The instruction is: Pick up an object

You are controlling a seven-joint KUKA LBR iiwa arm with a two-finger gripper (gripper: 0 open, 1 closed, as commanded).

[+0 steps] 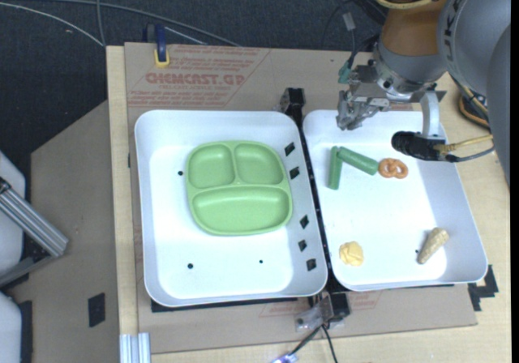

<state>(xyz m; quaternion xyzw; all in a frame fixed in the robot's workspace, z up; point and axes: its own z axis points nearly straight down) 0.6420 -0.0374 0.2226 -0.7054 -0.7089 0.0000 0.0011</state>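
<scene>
The bench point(203, 70) is a brown board bearing two shallow white bins side by side. The left bin point(162, 272) holds a green divided plate point(238, 188), lying flat near the bin's middle, with two small compartments toward 12 o'clock and one long one toward 6 o'clock.

The arm point(438, 13) comes in from 2 o'clock, its orange band above the wrist, and hangs over the 12 o'clock edge of the right bin point(462, 215). The gripper point(350, 120) points down at that bin's 11 o'clock corner; nothing shows between its fingers, and how far apart they stand cannot be told from here.

Inside the right bin, going down in size: a green bent piece point(347, 164) lies toward 11 o'clock, just below the gripper but apart from it. A pale cone-shaped thing point(432, 245) lies toward 4 o'clock. A brown pretzel point(393, 168) sits just beside the green piece's 3 o'clock end. A small yellow lump point(351, 253) rests toward 7 o'clock, well apart from the others
</scene>
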